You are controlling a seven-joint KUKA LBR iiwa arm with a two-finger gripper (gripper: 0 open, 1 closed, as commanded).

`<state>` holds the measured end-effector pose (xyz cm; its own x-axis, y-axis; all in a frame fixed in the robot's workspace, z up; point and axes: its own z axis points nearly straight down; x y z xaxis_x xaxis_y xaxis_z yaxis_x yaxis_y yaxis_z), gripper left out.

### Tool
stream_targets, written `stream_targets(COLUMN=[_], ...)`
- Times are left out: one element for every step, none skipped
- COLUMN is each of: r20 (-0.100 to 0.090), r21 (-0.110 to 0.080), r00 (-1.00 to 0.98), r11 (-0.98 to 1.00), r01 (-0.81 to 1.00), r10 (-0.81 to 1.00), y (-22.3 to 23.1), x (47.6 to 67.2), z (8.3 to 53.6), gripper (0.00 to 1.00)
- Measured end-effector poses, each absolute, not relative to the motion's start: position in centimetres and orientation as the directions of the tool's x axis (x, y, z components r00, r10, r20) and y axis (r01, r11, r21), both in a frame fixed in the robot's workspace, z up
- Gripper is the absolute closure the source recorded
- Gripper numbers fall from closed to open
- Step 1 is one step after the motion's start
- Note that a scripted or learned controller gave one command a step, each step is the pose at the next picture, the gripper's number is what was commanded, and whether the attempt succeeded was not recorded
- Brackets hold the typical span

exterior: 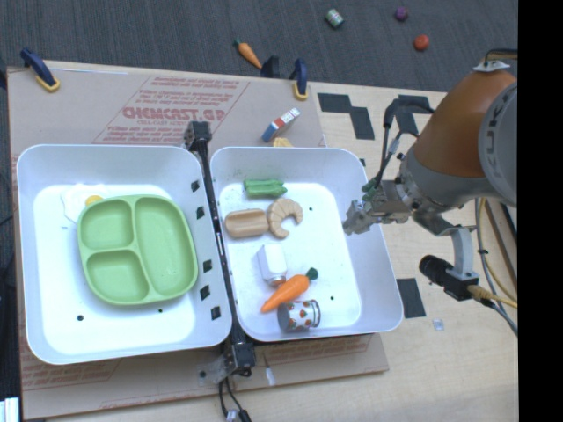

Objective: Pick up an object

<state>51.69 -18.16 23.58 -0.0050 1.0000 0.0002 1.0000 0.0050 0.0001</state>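
The gripper (359, 218) hung over the right bin's (380, 280) right edge, its jaws too blurred to tell open from closed and nothing visibly held, presumably poised to pick from the carrot (286, 292), croissant (285, 215) and cup (301, 315) clustered inside.

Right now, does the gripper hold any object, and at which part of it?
Nothing is held. The gripper is above the right bin's right wall, apart from the croissant and carrot.

Probably robotics lab: clamped cardboard (176, 104), white bins (369, 236), cables (493, 297), grey carpet (132, 16).
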Motion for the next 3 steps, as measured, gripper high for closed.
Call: stream_targets(r20=[-0.001, -0.001, 0.000], r21=[-0.002, 0.001, -0.002], r00=[-0.006, -0.006, -0.006], r11=[0.006, 0.006, 0.006], r01=[1.000, 1.000, 1.000], r10=[1.000, 1.000, 1.000], y=[-18.3, -19.3, -19.5], x=[47.6, 48.6, 47.7], z=[23.4, 25.1, 23.5], gripper=[1.00, 1.00, 1.00])
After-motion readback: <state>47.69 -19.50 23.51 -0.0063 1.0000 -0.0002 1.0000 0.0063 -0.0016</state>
